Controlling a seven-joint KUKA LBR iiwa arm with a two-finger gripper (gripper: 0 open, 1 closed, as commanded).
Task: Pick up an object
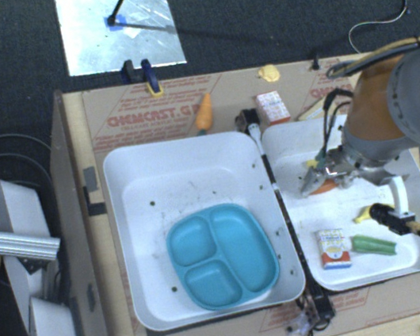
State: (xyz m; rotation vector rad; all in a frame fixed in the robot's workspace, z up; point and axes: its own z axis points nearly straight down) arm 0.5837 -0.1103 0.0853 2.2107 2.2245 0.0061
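Room: gripper (315, 182) hovering near right bin (290, 141) left wall; orange object (325, 189) just beside.
Arm: reaching in, angling down.
Jaws: cannot tell.

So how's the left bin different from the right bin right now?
The left bin holds one thing, a blue divided plate; the right bin holds several small things, among them a small carton and a green piece. The arm's gripper is down in the right bin, not the left bin. Both are shallow and white.
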